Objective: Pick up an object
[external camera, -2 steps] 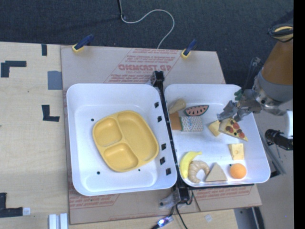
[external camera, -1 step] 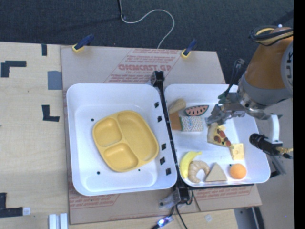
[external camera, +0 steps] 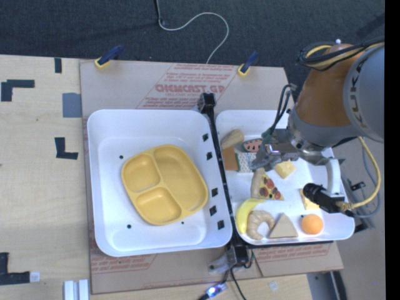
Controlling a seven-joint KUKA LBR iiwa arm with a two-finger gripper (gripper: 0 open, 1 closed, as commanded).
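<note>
The right bin point(external camera: 340, 233) holds several toy foods: a pizza slice point(external camera: 265, 187), a cheese cube point(external camera: 285, 169), a croissant point(external camera: 258, 224) lying on a yellow banana point(external camera: 242, 212), a tan wedge point(external camera: 283, 227), an orange point(external camera: 312, 224), a brown block point(external camera: 229, 160), a tan bread piece point(external camera: 232, 137) and a red-topped piece point(external camera: 252, 146). My gripper point(external camera: 272, 154) hangs low over the middle of this bin, just above the pizza slice and left of the cheese cube. The wrist hides its fingertips, and I see no object between them.
The left bin point(external camera: 100, 167) holds a yellow divided plate point(external camera: 164, 184). A black divider point(external camera: 214, 161) runs between the bins. The grey and orange arm point(external camera: 337, 99) covers the right bin's back right corner. A white cable point(external camera: 187, 24) lies behind the bins.
</note>
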